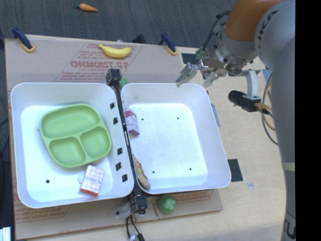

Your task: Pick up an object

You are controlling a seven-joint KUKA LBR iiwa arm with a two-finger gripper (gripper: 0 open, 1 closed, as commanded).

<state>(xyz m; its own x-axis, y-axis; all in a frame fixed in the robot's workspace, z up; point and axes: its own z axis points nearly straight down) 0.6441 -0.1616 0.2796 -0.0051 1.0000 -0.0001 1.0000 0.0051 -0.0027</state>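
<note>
Your claw (pixel 194 74) is hovering spread and holding nothing at the right bin's (pixel 213 134) 1 o'clock corner; the red-white packet (pixel 131 122) is lying at the bin's 9 o'clock wall.

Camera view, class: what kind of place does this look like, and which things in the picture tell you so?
Probably a robotics lab's test bench. A robot arm with a gripper hangs over two white bins clamped onto cardboard, and toy food such as a plastic banana lies about.
</note>
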